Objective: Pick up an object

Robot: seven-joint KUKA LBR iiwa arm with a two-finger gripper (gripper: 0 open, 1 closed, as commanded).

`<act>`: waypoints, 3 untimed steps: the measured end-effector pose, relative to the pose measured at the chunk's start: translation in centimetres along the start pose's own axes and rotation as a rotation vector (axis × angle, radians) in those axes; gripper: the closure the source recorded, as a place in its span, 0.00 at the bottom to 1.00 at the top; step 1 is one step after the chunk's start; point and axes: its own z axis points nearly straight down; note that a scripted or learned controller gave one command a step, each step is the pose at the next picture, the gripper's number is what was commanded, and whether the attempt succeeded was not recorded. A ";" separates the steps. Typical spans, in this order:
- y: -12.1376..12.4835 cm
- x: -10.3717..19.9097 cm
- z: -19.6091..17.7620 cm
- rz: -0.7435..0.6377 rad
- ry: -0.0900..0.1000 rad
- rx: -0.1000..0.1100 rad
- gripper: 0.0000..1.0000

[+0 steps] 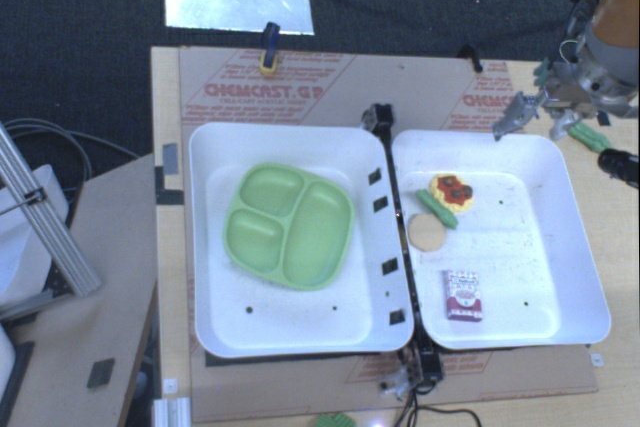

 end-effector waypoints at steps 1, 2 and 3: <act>-0.3 4.8 8.1 -0.005 0.004 0.007 0.00; 1.9 2.1 16.9 0.003 0.000 0.004 0.00; 3.1 1.8 19.3 -0.001 -0.001 -0.001 0.00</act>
